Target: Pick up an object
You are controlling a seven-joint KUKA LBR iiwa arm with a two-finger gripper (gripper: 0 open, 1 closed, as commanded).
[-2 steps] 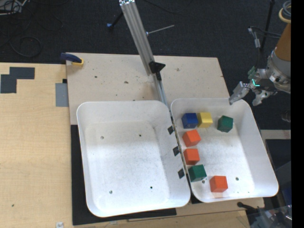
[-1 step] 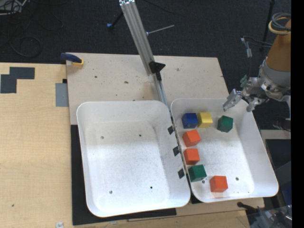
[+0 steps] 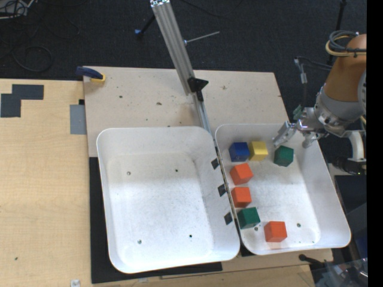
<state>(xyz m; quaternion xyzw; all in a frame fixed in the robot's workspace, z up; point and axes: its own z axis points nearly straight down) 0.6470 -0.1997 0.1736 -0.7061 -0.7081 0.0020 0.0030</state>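
A: Where are the jaws?
B: Over the far end of the right bin, spread wide with nothing between them. A green cube sits just below them.
A: What else lies in that bin?
B: A blue cube touching a yellow cube, three orange cubes and another green one. The left bin sits beside it on the tabletop.

Seven blocks are lying in the right bin, beside the left bin on the bench.
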